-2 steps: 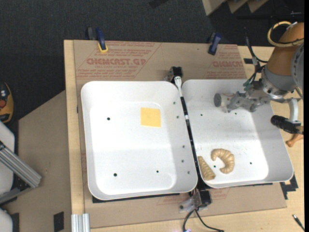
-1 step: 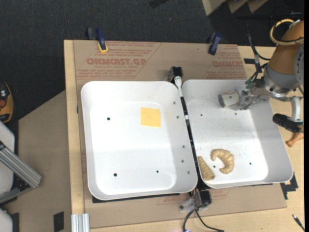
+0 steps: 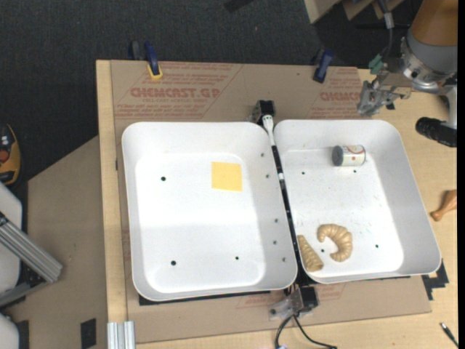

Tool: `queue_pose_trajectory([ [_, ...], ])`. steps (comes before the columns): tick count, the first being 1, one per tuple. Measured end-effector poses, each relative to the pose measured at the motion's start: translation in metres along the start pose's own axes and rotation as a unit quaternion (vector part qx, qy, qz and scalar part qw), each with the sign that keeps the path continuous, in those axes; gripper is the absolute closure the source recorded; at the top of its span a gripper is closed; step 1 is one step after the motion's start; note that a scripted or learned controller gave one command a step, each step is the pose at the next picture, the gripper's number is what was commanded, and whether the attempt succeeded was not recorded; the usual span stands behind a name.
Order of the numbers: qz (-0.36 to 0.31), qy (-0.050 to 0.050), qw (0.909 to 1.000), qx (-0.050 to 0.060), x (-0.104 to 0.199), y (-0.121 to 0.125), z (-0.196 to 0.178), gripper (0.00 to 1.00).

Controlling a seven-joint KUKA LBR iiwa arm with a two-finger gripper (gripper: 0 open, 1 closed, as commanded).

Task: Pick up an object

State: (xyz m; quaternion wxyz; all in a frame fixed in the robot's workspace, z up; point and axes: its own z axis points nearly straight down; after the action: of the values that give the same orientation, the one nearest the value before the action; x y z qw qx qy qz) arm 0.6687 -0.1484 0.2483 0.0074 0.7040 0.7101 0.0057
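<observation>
A brown board (image 3: 240, 78) printed "CHEMCAST GP" lies over dark carpet (image 3: 87, 13), bearing two shallow white bins: the left bin (image 3: 145, 217) holds a flat yellow square (image 3: 227, 176); the right bin (image 3: 407, 195) holds a curled tan croissant-shaped piece (image 3: 336, 241) and small grey-capped cylinder (image 3: 348, 155). The metal gripper (image 3: 376, 100) hangs beyond its far rim, finger state unclear

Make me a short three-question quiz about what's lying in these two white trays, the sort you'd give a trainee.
1. True or false: the yellow square lies in the left bin.
2. Which thing lies nearest the right bin's far edge?
A. the croissant
B. the small cylinder
C. the tan wedge
3. Fill in: the gripper hangs beyond the ____ bin's far edge, over the brown board.

Key:
1. True.
2. B: the cylinder lies on its side near the far edge; the croissant and the wedge lie near the front.
3. Right.
</observation>
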Motion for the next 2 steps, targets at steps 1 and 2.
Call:
queue_pose_trajectory([
  [1,0.001,0.0,1.0,0.001,0.039,0.002,-0.104,1.0],
  [2,0.001,0.0,1.0,-0.003,0.082,-0.029,-0.27,1.0],
])
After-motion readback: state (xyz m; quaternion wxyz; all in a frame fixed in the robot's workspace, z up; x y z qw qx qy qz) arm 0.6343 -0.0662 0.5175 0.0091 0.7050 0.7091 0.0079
